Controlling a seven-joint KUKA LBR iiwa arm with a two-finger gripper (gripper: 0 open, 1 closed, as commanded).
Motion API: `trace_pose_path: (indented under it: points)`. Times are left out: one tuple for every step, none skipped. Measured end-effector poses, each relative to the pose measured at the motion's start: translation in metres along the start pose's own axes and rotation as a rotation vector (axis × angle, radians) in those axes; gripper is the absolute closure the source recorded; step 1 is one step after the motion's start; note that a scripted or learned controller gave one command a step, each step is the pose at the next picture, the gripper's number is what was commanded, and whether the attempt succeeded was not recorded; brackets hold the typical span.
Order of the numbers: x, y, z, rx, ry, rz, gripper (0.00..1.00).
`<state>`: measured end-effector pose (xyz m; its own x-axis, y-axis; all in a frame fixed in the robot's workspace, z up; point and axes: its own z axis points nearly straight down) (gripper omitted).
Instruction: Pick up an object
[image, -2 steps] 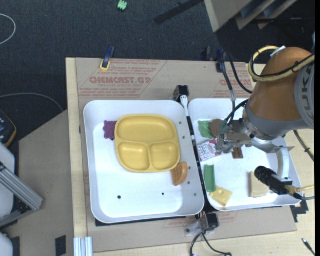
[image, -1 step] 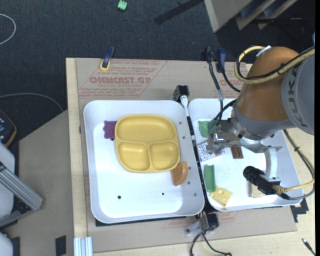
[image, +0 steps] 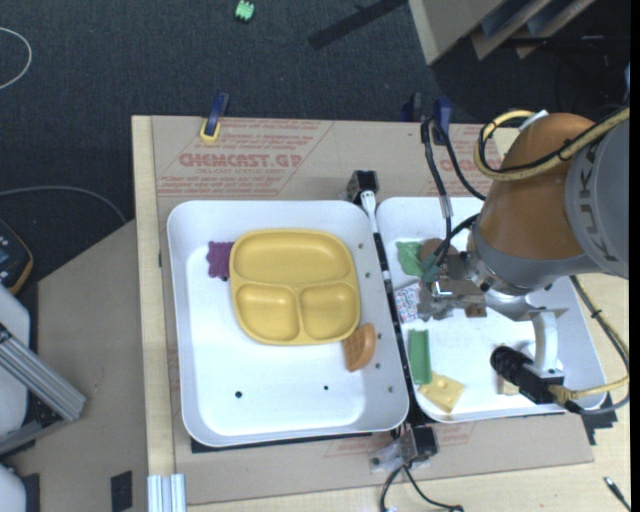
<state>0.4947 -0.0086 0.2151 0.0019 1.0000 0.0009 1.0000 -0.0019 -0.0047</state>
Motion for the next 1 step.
trace_pose_path:
  points:
    - [0.0049,-0.0017,-0.0178,-0.008,-0.001,-0.003,1.00]
